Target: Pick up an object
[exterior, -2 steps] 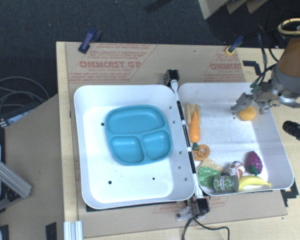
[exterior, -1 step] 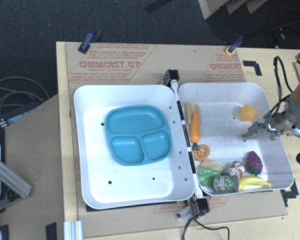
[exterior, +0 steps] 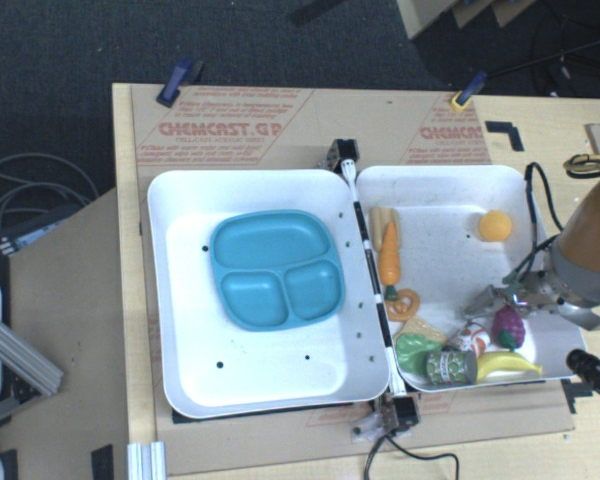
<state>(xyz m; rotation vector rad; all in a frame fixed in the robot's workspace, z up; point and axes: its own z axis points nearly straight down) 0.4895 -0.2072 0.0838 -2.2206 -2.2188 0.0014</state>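
The right bin (exterior: 435,183) holds several small items. An orange ball (exterior: 495,226) lies near its back right. A carrot (exterior: 389,253) lies along the left wall, with a pretzel-shaped piece (exterior: 402,303) just below it. At the front sit a green leafy item (exterior: 412,350), a dark can (exterior: 450,365) on its side and a yellow banana (exterior: 505,366). A purple object (exterior: 509,327) lies above the banana. My gripper (exterior: 500,303) hangs low in the bin directly over the purple object, reaching in from the right. Nothing visibly sits in its grasp.
The left bin (exterior: 180,268) carries a blue divided plate (exterior: 277,268). A metal divider rail (exterior: 365,258) runs between the bins. The grey arm (exterior: 585,258) covers the right bin's right wall. Clamps sit on the board's back edge.
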